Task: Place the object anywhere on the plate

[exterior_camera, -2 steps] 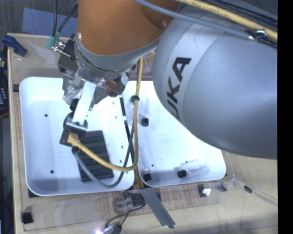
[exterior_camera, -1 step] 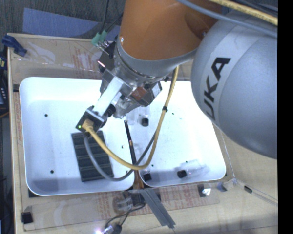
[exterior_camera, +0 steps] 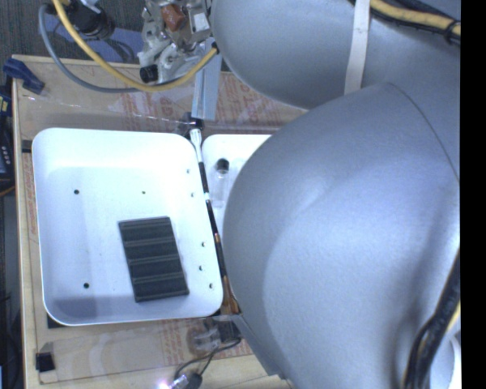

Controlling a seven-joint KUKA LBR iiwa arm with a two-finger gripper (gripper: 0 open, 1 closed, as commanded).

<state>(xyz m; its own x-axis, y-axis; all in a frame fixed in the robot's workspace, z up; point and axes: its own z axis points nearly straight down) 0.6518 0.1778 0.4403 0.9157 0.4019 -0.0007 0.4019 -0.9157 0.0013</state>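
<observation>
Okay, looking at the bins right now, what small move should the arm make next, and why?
Probably swing the arm back to the right. Its grey body covers most of the right bin, so what lies there cannot be judged. The dark ridged block lies flat in the left bin.

Dark grey ribbed rectangular block (exterior_camera: 152, 259), four raised slats across its top, lying flat on the floor of the left white bin (exterior_camera: 57, 217), near its front right corner, long side angled slightly

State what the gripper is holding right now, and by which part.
Cannot be told. The gripper sits above the bins at the top of the view, and nothing can be made out between its tips. The dark ribbed block lies alone in the left bin.
</observation>
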